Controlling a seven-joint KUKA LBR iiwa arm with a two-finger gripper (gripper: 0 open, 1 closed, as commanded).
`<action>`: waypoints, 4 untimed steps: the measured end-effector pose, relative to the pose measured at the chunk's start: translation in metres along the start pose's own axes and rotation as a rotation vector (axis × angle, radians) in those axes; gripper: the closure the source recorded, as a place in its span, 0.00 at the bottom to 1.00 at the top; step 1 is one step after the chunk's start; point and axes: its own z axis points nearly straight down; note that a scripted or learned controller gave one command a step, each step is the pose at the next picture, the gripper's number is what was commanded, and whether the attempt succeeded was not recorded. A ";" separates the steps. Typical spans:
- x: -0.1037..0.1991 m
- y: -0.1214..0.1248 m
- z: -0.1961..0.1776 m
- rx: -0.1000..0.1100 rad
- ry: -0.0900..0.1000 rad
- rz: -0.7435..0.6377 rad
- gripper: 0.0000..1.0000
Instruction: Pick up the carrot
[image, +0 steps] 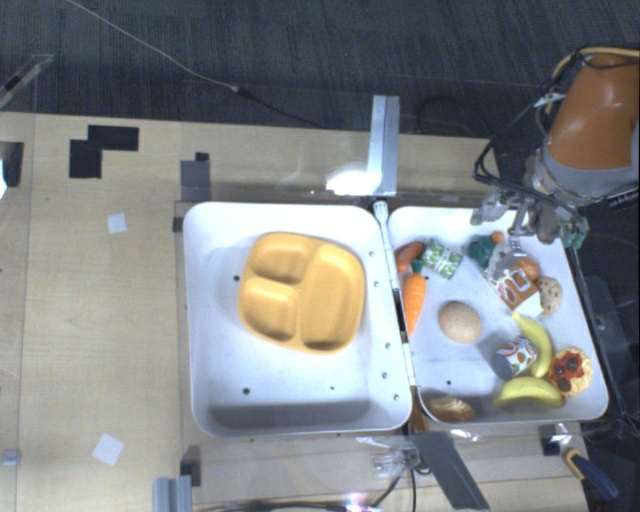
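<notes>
Overhead, hard to make out: the gripper (520, 222) hung at the 1 o'clock corner of the right bin (592, 400), and I could not tell whether it was wide or closed, nor whether it had hold of anything.
Arm: the grey arm (592, 120) with its orange band sat at 2 o'clock of the view, cut off by the right edge.
Carrot: the carrot (414, 302) lay against the left wall of the right bin, at about 9 o'clock in that bin, pointing toward 6 o'clock, well apart from the gripper.
Near the carrot: a green packet (440, 259) lay at its 1 o'clock, and a round bun (460, 322) just beside it at 3 o'clock.
Other contents: a banana (533, 366) curved along the 4 o'clock side, next to a red fruit piece (568, 368) that was too small to identify.
Partly hidden: an orange-and-white packet (517, 283) lay just below the gripper, its top covered by it.
Left bin: the left bin (215, 390) held a yellow divided tray (301, 291) near its centre.
Surface: both bins rested on a pale wooden bench (90, 330) with black marks at 10 o'clock.
Room: dark carpet (250, 50) ran along 12 o'clock, crossed by a thin cable.
</notes>
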 end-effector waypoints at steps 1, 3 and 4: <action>0.049 0.056 0.086 -0.002 0.005 0.326 0.00; 0.098 0.139 0.007 -0.001 0.004 0.449 0.00; 0.154 0.129 0.007 0.000 0.005 0.592 0.00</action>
